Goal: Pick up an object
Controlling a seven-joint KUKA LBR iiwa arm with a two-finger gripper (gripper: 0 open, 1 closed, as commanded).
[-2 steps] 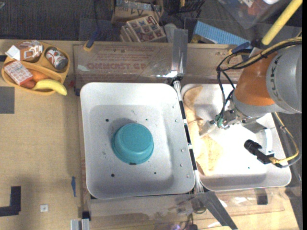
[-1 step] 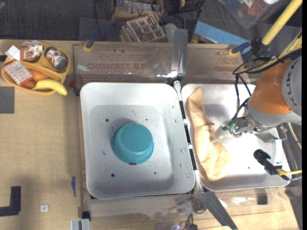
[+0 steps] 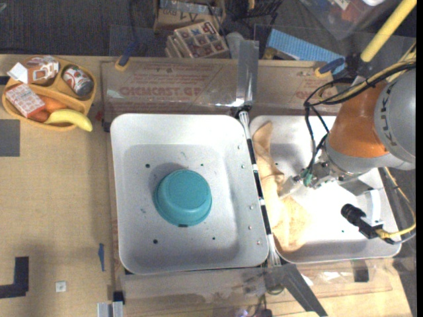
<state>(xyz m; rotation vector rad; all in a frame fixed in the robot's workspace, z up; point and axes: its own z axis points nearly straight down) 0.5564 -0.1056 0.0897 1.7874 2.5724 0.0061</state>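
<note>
Gripper (image 3: 305, 177) — finger state cannot be told — low over cloth (image 3: 283, 197) by right bin's (image 3: 344, 240) left wall; a raised fold is best pinched squarely.

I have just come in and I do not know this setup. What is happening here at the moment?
A grey robot arm with an orange band reaches from the right into the right bin. Its pincer is low, next to a crumpled beige cloth that lies along the bin's left side. Whether it grips the cloth cannot be told. In the left bin a teal bowl sits upside down, untouched.
</note>
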